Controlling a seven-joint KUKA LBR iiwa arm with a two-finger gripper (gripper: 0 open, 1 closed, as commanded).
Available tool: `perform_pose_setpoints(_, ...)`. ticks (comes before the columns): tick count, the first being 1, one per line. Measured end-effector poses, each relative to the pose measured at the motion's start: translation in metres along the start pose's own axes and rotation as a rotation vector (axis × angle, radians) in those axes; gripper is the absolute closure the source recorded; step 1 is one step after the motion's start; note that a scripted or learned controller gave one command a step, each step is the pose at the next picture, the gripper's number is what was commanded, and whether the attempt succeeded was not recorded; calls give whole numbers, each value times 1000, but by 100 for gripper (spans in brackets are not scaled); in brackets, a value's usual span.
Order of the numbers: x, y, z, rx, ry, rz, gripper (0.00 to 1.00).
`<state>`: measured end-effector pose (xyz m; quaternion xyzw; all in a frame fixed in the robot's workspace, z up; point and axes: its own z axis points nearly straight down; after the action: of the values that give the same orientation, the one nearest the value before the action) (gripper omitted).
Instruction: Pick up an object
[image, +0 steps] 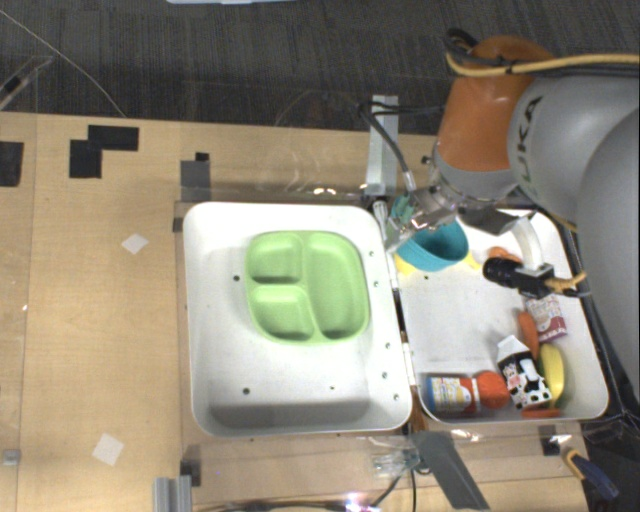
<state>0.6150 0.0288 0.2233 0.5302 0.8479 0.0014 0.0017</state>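
Blue plastic is what the cup (441, 248) appears to be made of, and it is found at the upper left corner of the right bin (470, 305), hard against the wall shared with the left bin (215, 330). The gripper (420, 213) is placed directly over the cup's upper left edge, touching it or just short of it. Which of the two cannot be told, nor whether the gripper is open or closed, nor whether anything is held in it. A yellow piece (409, 259) is seen just beneath the cup's left side.

The step in hand is judged to be the approach or the grasp itself, with the cup as the likely target. A lift has not been shown.

A firm close on the cup's rim is called for next, followed by a straight rise clear of the bin wall. Since the cup is crowded into the corner, a slip against the wall could be expected.

Elsewhere in the right bin, well apart from the gripper, a can (450, 393), a carton (517, 376) and a banana (552, 371) are gathered along the lower edge. A green tray (305, 285) is left alone in the left bin.
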Motion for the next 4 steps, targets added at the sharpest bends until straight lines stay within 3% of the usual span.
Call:
perform_pose_setpoints(2,1,3,-21,-5,-5,-17,100)
perform_pose_setpoints(3,71,-104,-19,3,2,144,100)
perform_pose_setpoints(4,5,-65,-15,3,0,119,100)
